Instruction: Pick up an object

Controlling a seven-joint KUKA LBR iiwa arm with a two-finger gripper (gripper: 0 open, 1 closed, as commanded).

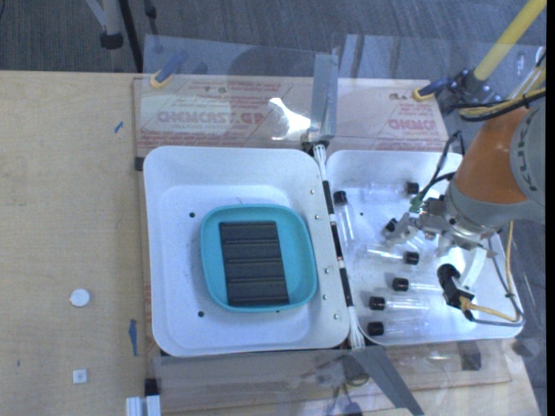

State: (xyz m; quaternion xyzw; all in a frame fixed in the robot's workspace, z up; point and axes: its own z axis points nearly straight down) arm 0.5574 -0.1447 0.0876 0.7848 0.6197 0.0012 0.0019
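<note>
Gripper: low in right white bin; finger state unclear.
Right bin: clear, black-capped tubes.
Left white bin: teal tray, dark ribbed block.
Surface: tan bench.

Clear black-capped tubes lie scattered flat in rt bin.

arm cut off at right edge

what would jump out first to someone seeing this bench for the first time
The teal tray with a dark ribbed insert in the left bin draws the eye first. Next comes the grey arm with its orange band, reaching into the right bin, its gripper among scattered clear tubes with black caps.
</note>
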